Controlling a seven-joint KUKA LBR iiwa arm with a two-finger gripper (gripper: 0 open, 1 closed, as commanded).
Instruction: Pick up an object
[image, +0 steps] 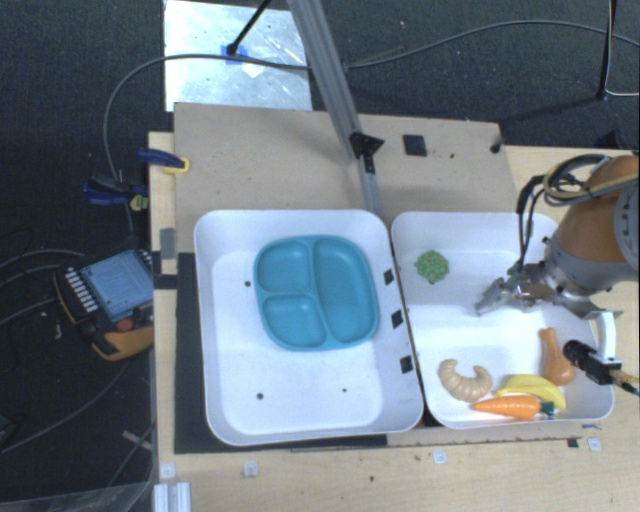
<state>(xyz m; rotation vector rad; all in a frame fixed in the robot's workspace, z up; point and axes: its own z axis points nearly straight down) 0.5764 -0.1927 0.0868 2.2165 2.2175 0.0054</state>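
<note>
My gripper (492, 298) hangs low over the middle of the right bin (470, 235), reaching in from the right below the orange band of the arm (598, 225). Its fingers stand open with nothing between them. A small green clump (432, 266) lies to its upper left, apart from it. Along the bin's front edge lie a tan croissant-shaped piece (466, 380), an orange carrot (508, 406), a yellow banana (535, 388) and an orange gourd-shaped piece (555, 357).
The left bin (230, 380) holds a blue divided plate (316, 291). A grey pole (335, 85) slants over the bench behind the bins. Cables and a small device (110, 290) lie on the floor at left.
</note>
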